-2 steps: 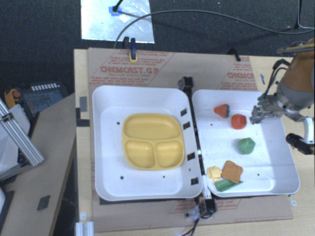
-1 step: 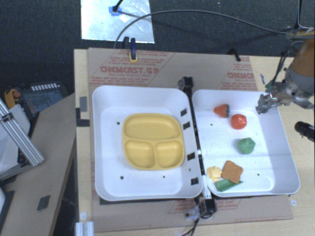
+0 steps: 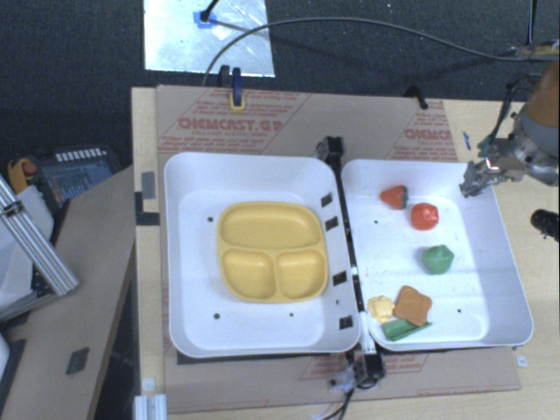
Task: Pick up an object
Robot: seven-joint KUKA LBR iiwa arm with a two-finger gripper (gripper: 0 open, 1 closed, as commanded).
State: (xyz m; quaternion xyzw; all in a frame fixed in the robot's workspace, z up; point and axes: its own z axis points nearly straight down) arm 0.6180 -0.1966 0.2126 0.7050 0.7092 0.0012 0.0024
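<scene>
The right bin (image 3: 490,261) holds several toy foods: a red-orange pepper (image 3: 395,197) near its far side, a red tomato (image 3: 424,216) beside it, a green piece (image 3: 437,258) in the middle, and a brown slice (image 3: 412,304), a yellow piece (image 3: 381,307) and a flat green piece (image 3: 401,328) at the near left corner. My gripper (image 3: 473,183) hangs at the bin's far right rim, to the right of the tomato and apart from every object. Nothing shows between its fingers.
A yellow three-compartment plate (image 3: 272,250) lies in the left bin (image 3: 188,234). A black divider with clips (image 3: 343,234) runs between the bins. A cable (image 3: 394,33) crosses the dark floor beyond the bench. A metal sheet (image 3: 207,24) lies at the far left.
</scene>
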